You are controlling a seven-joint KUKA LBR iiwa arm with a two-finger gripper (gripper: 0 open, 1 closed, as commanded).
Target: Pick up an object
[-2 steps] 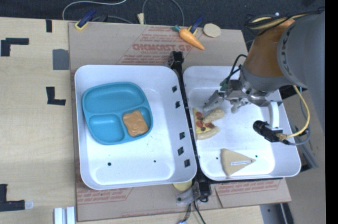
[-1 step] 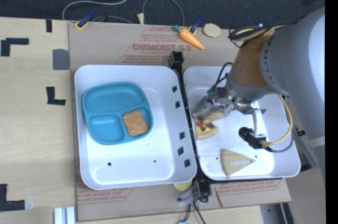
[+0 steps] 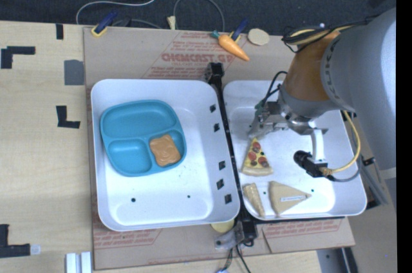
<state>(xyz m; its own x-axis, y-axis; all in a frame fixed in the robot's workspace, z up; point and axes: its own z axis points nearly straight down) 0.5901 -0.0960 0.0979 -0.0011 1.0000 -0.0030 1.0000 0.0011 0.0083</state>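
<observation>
In the camera view, the tool [image 3: 262,125] hangs low in the right bin [image 3: 239,95], just above the far tip of the pizza slice [image 3: 256,158]; whether it is apart or together I cannot tell. The left bin [image 3: 154,201] holds a blue tray [image 3: 129,130] with a toy cookie [image 3: 165,150].

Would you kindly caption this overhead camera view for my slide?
KUKA arm's gripper poised above a pizza slice in the right bin; blue tray in the left bin.
</observation>
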